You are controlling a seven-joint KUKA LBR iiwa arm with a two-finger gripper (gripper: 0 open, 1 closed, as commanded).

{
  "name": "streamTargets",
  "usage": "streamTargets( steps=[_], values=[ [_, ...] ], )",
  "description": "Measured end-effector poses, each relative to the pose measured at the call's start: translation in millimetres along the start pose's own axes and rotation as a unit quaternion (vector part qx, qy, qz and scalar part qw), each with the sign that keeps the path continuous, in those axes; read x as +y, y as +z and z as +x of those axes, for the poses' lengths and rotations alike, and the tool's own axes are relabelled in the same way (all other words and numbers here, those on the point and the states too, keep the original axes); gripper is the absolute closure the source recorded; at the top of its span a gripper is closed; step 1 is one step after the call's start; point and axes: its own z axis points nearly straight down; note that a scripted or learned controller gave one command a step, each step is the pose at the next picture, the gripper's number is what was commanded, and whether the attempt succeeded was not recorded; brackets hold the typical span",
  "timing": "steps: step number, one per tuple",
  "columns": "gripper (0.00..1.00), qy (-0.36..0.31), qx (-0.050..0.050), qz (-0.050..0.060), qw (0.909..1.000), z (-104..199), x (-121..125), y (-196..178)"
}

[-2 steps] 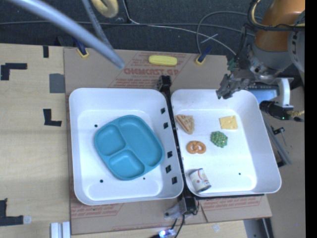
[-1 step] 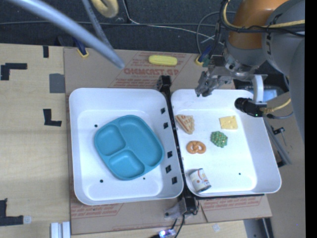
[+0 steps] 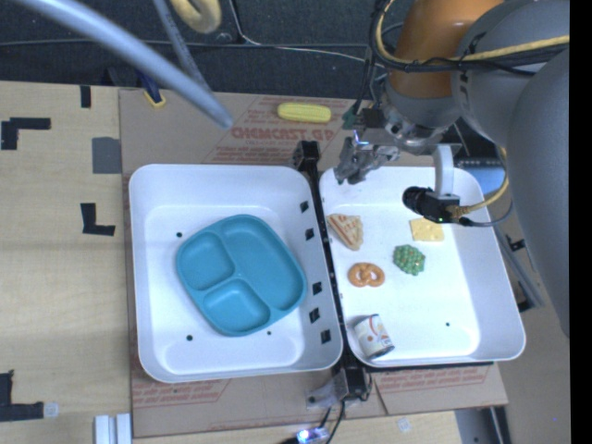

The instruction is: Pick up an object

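The right-hand shallow white plastic bin (image 3: 481, 331) held the candidates: a tan toast-like wedge (image 3: 346, 230), a small brown pretzel (image 3: 366, 274), a bumpy green broccoli-like piece (image 3: 409, 259), a flat yellow cheese-like square (image 3: 426, 231) and a small printed can (image 3: 374, 335) on its side. All looked light and stiff, probably smooth toy plastic; the wedge's long edges seemed the surest hold. The tool (image 3: 356, 166) hung over that bin's far left corner, above the wedge, holding nothing; its spread could not be told.
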Motion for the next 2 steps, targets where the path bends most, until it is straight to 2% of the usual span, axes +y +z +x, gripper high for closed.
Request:
streamTargets(
  steps=[1, 2],
  values=[
    [1.0, -0.001, 0.0, 0.0, 1.0, 61.8, 7.1, 2.8],
    [1.0, 0.0, 0.0, 0.0, 1.0, 111.4, 18.2, 23.2]
  ],
)
